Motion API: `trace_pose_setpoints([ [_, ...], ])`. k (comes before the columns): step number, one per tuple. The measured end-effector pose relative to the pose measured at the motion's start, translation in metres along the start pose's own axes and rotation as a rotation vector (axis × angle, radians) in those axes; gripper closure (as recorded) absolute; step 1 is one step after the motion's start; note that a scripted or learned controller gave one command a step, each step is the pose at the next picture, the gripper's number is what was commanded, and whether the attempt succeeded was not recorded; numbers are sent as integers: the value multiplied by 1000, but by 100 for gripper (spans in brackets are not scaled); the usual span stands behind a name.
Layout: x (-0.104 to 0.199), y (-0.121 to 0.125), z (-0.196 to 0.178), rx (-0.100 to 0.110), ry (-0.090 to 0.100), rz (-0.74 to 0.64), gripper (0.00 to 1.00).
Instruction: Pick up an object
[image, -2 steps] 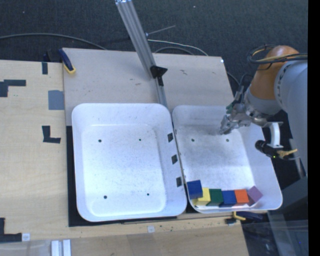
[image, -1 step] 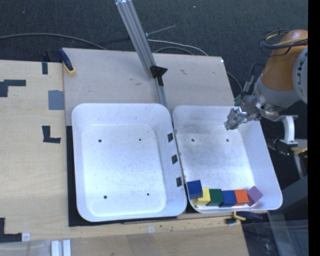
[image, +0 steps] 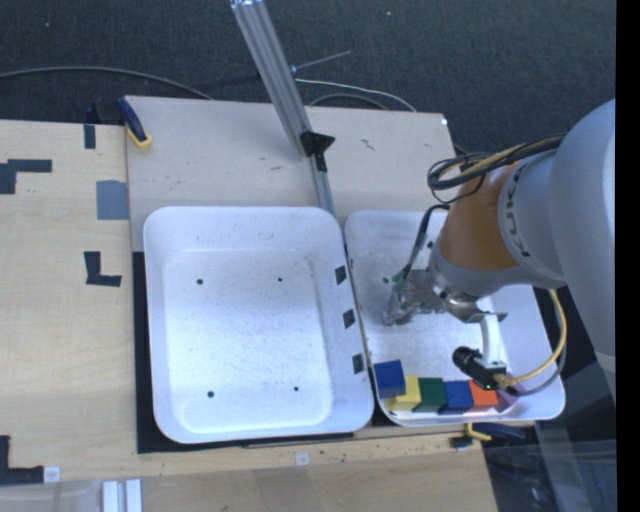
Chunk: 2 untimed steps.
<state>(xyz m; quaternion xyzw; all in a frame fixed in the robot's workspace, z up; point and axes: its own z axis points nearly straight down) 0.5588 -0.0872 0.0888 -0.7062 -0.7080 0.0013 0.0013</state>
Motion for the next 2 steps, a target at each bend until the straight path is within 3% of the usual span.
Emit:
trace_pose_setpoints([
  [1, 84, -49, -107, -6, 4, -5, 100],
  [2, 178, -24, -126, -4, 3, -8, 100],
])
